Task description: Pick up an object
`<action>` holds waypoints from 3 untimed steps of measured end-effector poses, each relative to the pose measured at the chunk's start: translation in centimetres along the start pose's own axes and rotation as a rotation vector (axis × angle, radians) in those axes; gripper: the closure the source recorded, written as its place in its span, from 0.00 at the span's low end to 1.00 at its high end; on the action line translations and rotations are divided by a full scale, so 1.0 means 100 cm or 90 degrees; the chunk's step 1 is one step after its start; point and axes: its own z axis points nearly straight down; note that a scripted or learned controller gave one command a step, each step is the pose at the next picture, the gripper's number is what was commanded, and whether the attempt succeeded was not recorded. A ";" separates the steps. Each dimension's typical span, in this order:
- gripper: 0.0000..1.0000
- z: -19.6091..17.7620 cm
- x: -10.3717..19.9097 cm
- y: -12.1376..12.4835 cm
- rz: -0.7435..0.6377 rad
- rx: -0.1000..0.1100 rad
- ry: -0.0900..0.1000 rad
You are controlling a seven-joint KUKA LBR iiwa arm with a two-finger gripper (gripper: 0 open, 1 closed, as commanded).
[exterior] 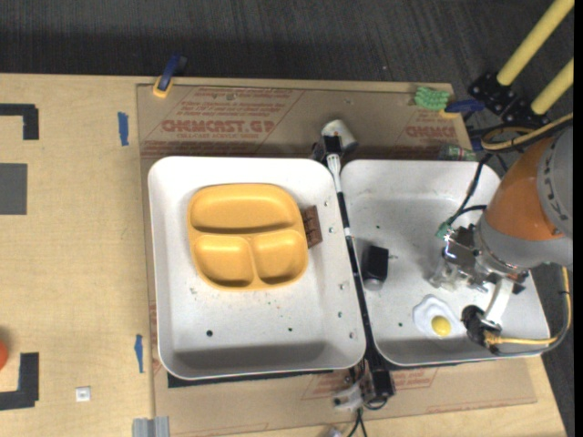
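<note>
Cardboard-topped bench (73,244) w/ two white bins (173,271); dark carpet (273,16) behind; pincer (465,276) state unclear.

The arm (537,198) entered from the 3 o'clock side of the camera view, its grey body and orange band sitting at about 3 o'clock in frame. The wrist pointed down and toward 8 o'clock. The gripper (453,271) hung below the band, at roughly 4 o'clock from frame centre, metal parts and cabling clustered around it. A black cable looped from the wrist up toward 12 o'clock. Finger spacing could not be read.
</note>
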 end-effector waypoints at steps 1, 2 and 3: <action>0.00 0.000 0.000 0.000 0.000 0.000 -0.001; 0.00 0.000 0.002 0.018 -0.233 -0.001 -0.001; 0.00 0.000 0.012 0.081 -0.334 -0.001 -0.001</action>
